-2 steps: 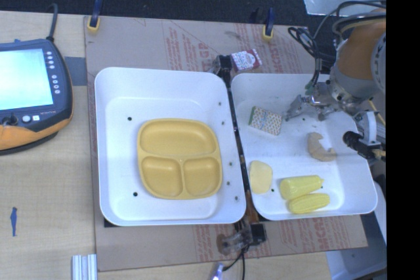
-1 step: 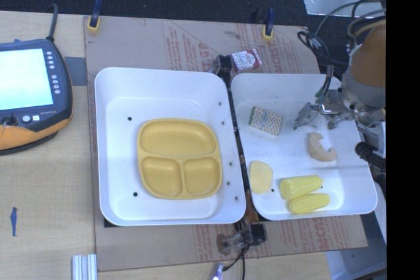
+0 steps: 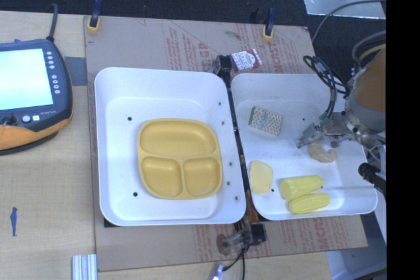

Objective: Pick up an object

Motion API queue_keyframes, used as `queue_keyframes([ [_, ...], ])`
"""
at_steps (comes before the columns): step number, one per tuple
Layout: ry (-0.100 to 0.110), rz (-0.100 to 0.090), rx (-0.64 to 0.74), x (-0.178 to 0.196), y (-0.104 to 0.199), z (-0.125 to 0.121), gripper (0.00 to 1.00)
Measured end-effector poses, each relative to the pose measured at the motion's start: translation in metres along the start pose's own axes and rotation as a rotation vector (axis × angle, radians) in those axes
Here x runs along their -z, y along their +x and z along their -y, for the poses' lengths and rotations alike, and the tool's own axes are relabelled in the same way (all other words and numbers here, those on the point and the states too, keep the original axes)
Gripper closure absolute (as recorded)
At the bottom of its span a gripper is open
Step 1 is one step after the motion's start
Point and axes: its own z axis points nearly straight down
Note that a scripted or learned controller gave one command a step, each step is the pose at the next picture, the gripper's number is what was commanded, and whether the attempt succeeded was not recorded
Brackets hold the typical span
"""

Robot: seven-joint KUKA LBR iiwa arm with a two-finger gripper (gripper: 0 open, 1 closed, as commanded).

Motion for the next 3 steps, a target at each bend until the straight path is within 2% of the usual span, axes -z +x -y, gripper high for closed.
queue_keyframes([
  [1, 0.001, 0.001, 0.002, 0.011, -0.001, 0.000, 1.00],
  [2, -0.004, -0.002, 0.000, 0.099, 0.049, -0.010, 1.00],
  [3, -0.002, -0.002, 0.000, 0.095, 0.104, -0.066, 1.00],
])
